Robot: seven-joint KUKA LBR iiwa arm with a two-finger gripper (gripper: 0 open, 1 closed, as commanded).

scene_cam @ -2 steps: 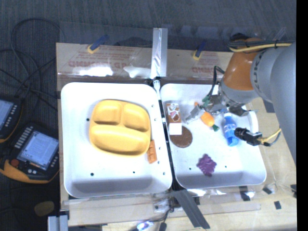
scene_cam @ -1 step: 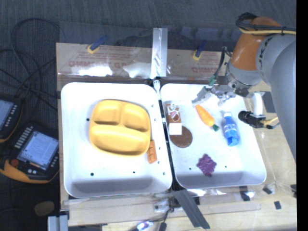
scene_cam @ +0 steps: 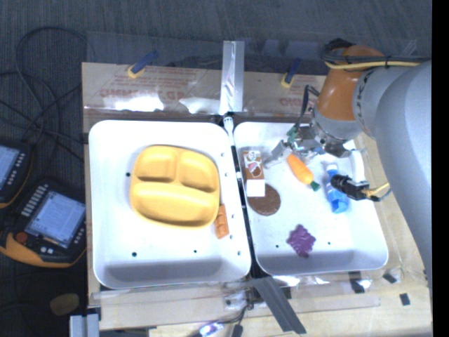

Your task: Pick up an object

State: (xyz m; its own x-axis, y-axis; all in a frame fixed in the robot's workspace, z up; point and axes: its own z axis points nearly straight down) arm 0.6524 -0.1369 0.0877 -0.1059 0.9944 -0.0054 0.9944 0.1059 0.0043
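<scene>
Picking something out of the right bin (scene_cam: pixel 365 248) means choosing a target first, and the carrot (scene_cam: pixel 301 170) is your nearest candidate: it lies tilted on the bin floor just below the gripper (scene_cam: pixel 303 140). Whether the jaws are apart or together you cannot tell from this angle — the wrist hides them, so don't assume either. Line the fingers across the carrot's narrow width, not along its length. Watch the blue bottle (scene_cam: pixel 336 195) close on its right and the brown disc (scene_cam: pixel 265 201) to its left — come straight down so you nudge neither. The purple toy (scene_cam: pixel 302 239) sits well apart, with more room around it, if the carrot proves awkward.
</scene>
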